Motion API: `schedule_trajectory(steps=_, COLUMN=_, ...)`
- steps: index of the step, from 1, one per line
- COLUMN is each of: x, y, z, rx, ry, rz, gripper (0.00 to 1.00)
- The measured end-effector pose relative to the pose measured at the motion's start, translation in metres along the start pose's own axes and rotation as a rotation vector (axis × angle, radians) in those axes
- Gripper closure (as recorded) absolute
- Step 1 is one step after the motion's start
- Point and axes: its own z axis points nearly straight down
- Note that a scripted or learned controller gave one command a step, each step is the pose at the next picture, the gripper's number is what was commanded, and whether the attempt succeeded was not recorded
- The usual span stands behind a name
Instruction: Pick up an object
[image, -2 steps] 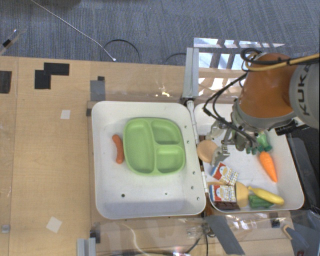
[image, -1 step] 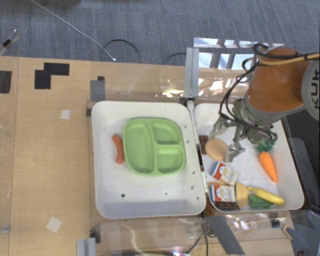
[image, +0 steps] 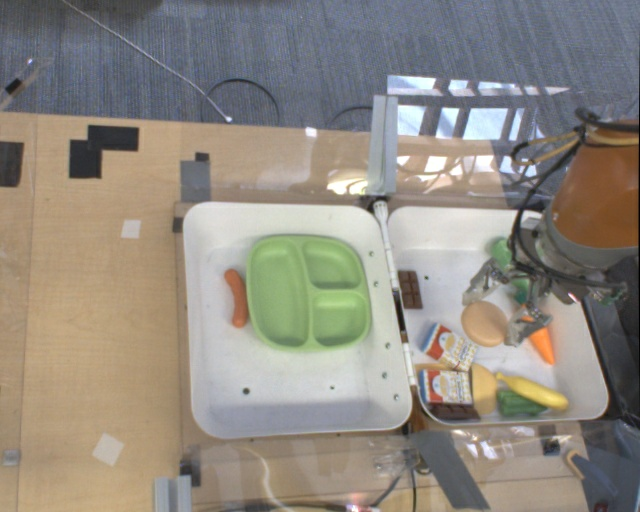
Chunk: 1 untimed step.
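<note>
The gripper (image: 506, 293) hung over the right bin (image: 440, 232). Just below it lay a round object (image: 484, 324), with a carrot (image: 541, 344) to that object's right. Further below lay a banana (image: 533, 390) and small packets (image: 448, 345). Far to the gripper's left, in the left bin (image: 290, 410), sat a divided plate (image: 306, 292), a sausage (image: 237, 297) on its far side.

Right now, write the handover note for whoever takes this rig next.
Gripper: low in the right bin, among the toys; whether it grips anything cannot be told.
Right bin: egg, carrot, banana, green pepper, chocolate bar, two small cartons.
Left bin: green divided plate, sausage beside it.
Done: no object seen lifted.
Left: grasp one object and raise it.
</note>
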Motion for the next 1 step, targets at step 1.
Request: schedule_trajectory(steps=1, x=-0.0299, y=0.0115, z=-0.0267, rx=0.0, ry=-0.004, rz=0.046, gripper=1.0)
